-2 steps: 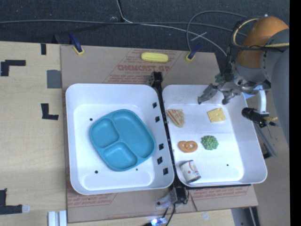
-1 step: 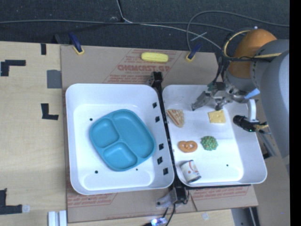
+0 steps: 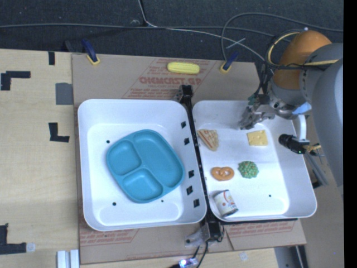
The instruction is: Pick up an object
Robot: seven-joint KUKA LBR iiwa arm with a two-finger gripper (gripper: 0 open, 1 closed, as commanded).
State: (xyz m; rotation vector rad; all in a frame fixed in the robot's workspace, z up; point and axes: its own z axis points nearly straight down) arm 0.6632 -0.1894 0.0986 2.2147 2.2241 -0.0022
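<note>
The right bin (image 3: 290, 202) holds several small items. A yellow cheese-like square (image 3: 257, 138) lies near its upper right. A tan sandwich slice (image 3: 208, 139) lies by the left wall, an orange pretzel (image 3: 222, 173) and green broccoli (image 3: 248, 170) sit mid-bin, and a small can (image 3: 226, 202) lies at the front. My gripper (image 3: 249, 119) hangs over the bin's back right part, just above and left of the cheese square. Nothing shows between its fingers.
The left bin (image 3: 92, 149) holds a blue divided plate (image 3: 144, 164). A yellow banana-like object (image 3: 183, 68) lies on the cardboard behind the bins. Cables loop above the right bin, and clamps hold the cardboard at the back.
</note>
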